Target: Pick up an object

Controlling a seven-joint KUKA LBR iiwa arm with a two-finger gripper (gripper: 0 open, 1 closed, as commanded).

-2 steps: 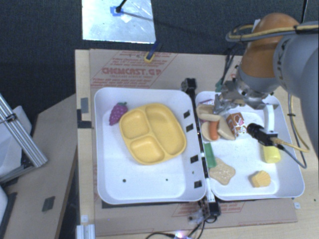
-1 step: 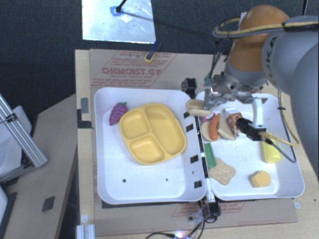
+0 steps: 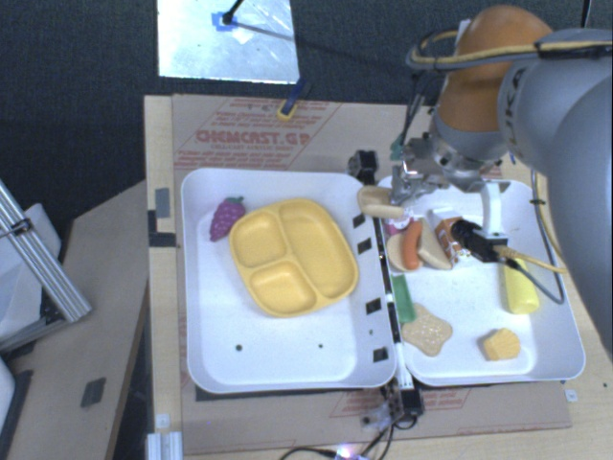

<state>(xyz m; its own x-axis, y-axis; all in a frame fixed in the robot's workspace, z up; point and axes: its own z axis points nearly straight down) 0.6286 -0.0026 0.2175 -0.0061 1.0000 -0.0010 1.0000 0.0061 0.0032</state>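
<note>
Landmark: yellow divided tray (image 3: 290, 255) in the left bin (image 3: 206, 338).
Gripper (image 3: 410, 185): over the right bin (image 3: 560, 353), beside the tray; grip state, cannot tell.
Objects: hot dog (image 3: 411, 245), cracker (image 3: 426, 331), cheese cube (image 3: 501, 344), right of the tray.
Grapes (image 3: 227, 217): touching the tray's left corner.

I have a single fixed camera, mounted above the bench (image 3: 124, 257) and looking down at a slant, so the far edge of the bench sits toward the top of my picture and the near edge toward the bottom. It stands back far enough to take in both bins whole: the left bin (image 3: 206, 353) fills the middle, the right bin (image 3: 551, 353) runs toward the right side. The arm (image 3: 565, 103) enters from the right and looms large in the upper right corner, closer to the lens than the bins. Dark floor shows beyond the bench at top and left.
</note>
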